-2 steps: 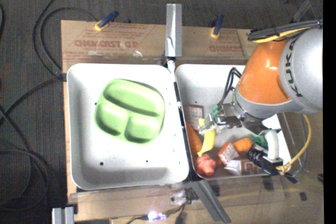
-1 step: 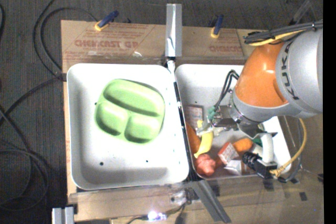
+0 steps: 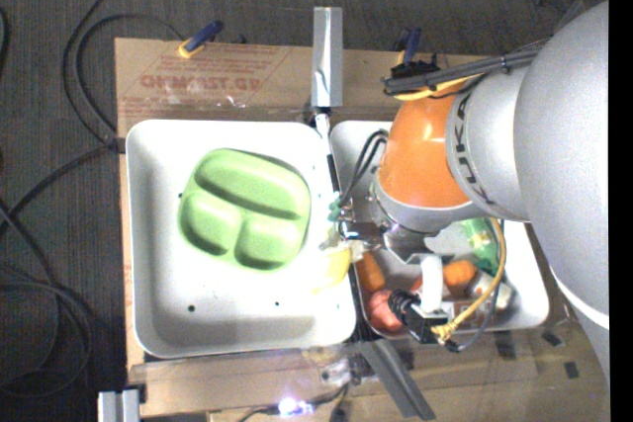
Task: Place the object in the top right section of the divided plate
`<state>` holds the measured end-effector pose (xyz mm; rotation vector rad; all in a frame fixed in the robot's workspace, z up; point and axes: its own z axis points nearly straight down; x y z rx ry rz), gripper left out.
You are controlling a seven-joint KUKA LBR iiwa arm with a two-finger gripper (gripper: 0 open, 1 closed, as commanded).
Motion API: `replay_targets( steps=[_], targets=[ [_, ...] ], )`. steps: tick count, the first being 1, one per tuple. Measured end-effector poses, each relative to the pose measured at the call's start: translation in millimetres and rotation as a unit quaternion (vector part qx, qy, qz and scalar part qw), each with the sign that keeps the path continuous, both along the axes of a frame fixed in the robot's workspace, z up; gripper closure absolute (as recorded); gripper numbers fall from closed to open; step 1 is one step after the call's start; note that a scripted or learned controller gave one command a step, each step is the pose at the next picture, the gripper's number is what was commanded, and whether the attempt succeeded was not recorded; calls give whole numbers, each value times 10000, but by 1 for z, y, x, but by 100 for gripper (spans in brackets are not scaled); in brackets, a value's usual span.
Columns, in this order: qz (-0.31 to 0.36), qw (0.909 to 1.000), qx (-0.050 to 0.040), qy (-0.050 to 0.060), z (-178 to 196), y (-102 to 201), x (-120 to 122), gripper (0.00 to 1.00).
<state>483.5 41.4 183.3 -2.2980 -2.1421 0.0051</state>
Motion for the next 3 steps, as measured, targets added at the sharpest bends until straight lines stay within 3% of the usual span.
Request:
replay_targets(
  steps=[1,2,3],
  targets=[
    [-656,9978,-16,10,43,-17,63,100],
    [-716,9974,-10,17,-2,-80,51,100],
    [-878,9961,-17,2,126,-12,53,100]
  ],
)
